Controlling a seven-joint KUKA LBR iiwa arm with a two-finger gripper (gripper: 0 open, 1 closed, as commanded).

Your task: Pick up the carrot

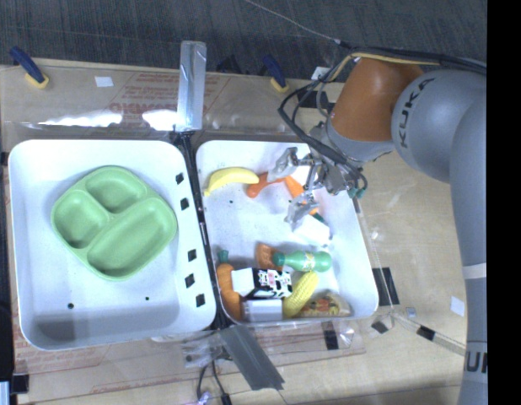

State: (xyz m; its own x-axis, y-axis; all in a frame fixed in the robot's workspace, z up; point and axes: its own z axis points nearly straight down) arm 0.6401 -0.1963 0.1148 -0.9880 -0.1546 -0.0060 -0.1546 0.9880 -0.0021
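Note:
The carrot (269, 184) is a small orange piece lying in the upper part of the right bin (244, 226), just right of a yellow banana (231, 178). My gripper (293, 186) hangs over the carrot's right end. Its two silver fingers (287, 158) stand well apart, one above the carrot and one below it. They are open and do not pinch the carrot, which still rests on the bin floor. The grey arm with its orange band (366, 99) reaches in from the upper right.
In the right bin's lower part lie a green bottle (309, 261), a corn cob (302, 288), a black-and-white carton (270, 283) and other toy food items. The left bin (41, 302) holds a green divided plate (115, 220).

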